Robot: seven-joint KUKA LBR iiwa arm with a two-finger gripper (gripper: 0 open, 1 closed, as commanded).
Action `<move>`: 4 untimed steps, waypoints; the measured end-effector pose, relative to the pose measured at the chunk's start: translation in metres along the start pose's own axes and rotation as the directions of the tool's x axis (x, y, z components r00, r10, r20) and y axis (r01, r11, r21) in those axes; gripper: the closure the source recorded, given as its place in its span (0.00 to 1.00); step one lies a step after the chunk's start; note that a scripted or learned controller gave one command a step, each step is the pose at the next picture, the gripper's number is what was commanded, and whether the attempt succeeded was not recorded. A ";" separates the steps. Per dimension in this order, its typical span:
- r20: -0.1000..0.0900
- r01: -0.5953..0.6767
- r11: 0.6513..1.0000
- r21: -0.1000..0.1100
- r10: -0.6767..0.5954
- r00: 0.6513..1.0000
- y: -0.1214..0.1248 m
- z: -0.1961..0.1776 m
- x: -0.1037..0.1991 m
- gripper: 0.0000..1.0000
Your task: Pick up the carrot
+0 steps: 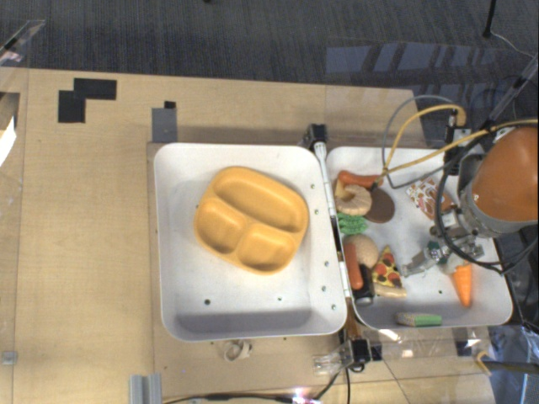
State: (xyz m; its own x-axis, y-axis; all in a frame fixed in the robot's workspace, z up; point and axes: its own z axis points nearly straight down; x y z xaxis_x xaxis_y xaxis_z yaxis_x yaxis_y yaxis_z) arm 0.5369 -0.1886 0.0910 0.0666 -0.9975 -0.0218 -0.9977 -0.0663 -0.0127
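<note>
One carrot [463, 284] (two white bins [168, 225])

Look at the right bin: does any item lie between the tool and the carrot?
Nothing visible does. The carrot lies on bare bin floor just right of the tool; the pizza slice sits on the tool's other side.

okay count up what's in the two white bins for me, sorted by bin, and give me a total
Left bin: 1, a yellow divided plate.
Right bin: about 8, including the carrot, a pizza slice, a green piece and a doughnut; the cluster is hard to separate.
Total: about 9.
</note>
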 end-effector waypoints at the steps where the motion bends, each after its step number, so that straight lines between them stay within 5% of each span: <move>1: -0.018 0.336 0.942 -0.010 -0.336 0.942 0.047 -0.055 0.001 0.00; 2: -0.014 0.495 0.869 -0.011 -0.495 0.869 0.046 0.001 -0.002 0.00; 3: -0.011 0.620 0.784 -0.014 -0.620 0.784 -0.049 -0.008 0.010 0.00; 4: -0.010 0.844 0.537 -0.016 -0.844 0.537 -0.039 -0.051 0.008 0.00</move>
State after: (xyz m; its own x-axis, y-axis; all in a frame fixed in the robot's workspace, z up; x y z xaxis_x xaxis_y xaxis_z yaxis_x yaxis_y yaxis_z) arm 0.5760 -0.1950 0.1423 0.8775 -0.4795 0.0089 -0.4794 -0.8775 -0.0089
